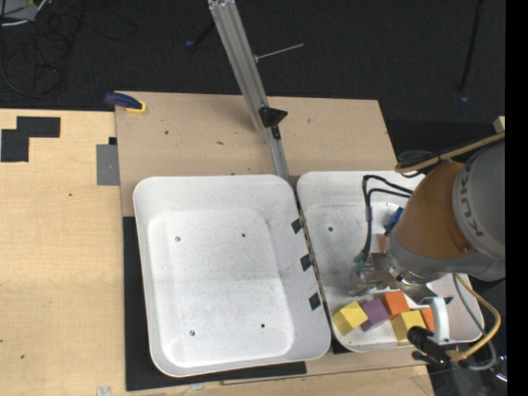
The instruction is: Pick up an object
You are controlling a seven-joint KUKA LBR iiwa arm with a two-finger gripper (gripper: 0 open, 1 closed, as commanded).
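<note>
The right bin [330, 205] holds several small blocks near its front: a yellow block [350, 318], a purple block [375, 312], an orange block [397, 302] and another yellow block [406, 325]. A blue piece [393, 219] peeks out beside the arm's orange band. My gripper [360, 282] is low inside the right bin, just behind the yellow and purple blocks. Nothing shows between its fingers. The bulky wrist hides much of the bin's right half.
The left bin [223, 271] lies beside the right one, with black clips [306, 261] along the shared rims. A slanted aluminium rail [245, 64] rises behind the bins. A black cable [381, 190] loops over the right bin's back.
</note>
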